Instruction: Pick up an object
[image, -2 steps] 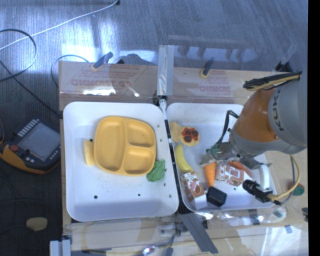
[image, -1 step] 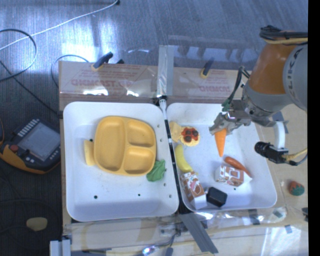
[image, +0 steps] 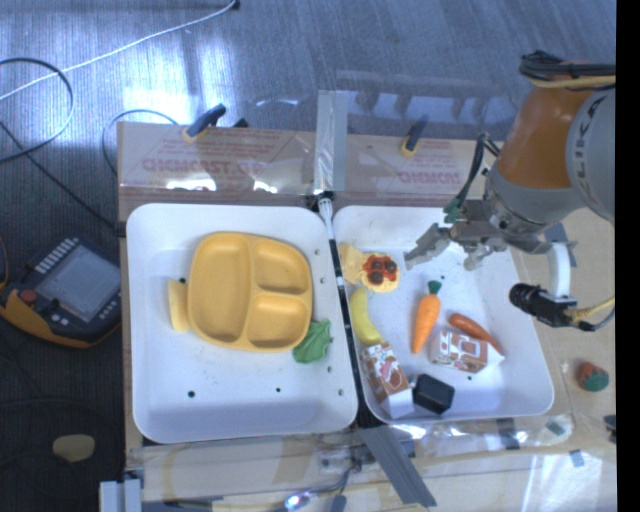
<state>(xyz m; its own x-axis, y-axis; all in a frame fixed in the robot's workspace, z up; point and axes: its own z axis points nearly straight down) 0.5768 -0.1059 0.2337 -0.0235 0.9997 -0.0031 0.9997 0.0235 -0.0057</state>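
Here you see the arm (image: 560, 130) reaching in from the right, its orange band high and the wrist bent down over the right bin's (image: 530, 385) far half. The gripper (image: 452, 250) hangs above the bin floor with its two fingers (image: 425, 245) spread apart and nothing between them.

Take the carrot (image: 427, 318) as your landmark. It lies just below and slightly left of the gripper, leafy end up, clear of the fingers. Left of it sits a small pizza toy (image: 379, 270), with a banana (image: 364, 318) beneath that. Right of the carrot lie a small orange piece (image: 474, 328) and a printed carton (image: 458, 351). Below it rest a snack box (image: 386, 375) and a black block (image: 434, 393). Far left of the carrot, in the other bin (image: 160, 400), sits a yellow divided plate (image: 250, 290) with a green leaf (image: 314, 342) at its corner.
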